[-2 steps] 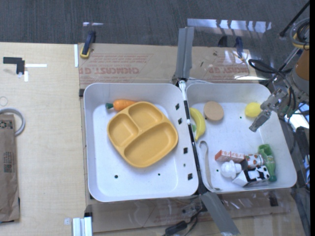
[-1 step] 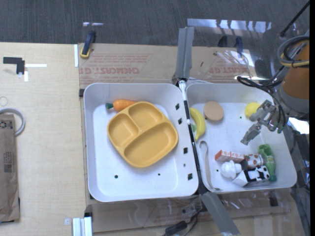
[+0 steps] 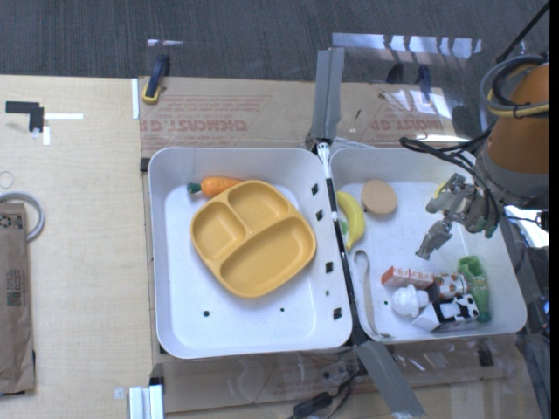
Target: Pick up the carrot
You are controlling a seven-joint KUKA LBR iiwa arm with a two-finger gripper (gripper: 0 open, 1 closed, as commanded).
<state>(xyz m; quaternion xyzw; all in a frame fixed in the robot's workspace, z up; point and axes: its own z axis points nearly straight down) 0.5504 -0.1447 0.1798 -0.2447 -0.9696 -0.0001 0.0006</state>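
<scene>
- Left bin (image 3: 175, 260): well away from the gripper, across the divider to its left in view; bears a plate and the carrot
- Right bin (image 3: 397, 238): directly under the gripper; clutter sits at its near edge
- Arm (image 3: 520, 138): orange band in view at far right, reaching in over the right bin
- Plate (image 3: 253, 236): yellow, three compartments, mid left bin, far left of the gripper
- Gripper (image 3: 437, 230): hovers above the right bin floor, fingers slightly apart, nothing between them
- Banana (image 3: 352, 219): just left of the gripper, against the divider wall
- Round tan disc (image 3: 379, 197): left of the gripper and a little farther back
- Packets and green item (image 3: 437, 297): below the gripper in view, near front wall
- Carrot (image 3: 218, 185): smallest target; lies flat at the plate's back-left rim, touching or just beside it, green top toward the bin's left wall; well apart from the gripper, whole bin-width to its left
- Handling, judged: looks like a toy, so light, stiff, smooth and likely slippery; tapered, so take hold across the thick orange middle, not the tip; plate rim may block one finger
</scene>
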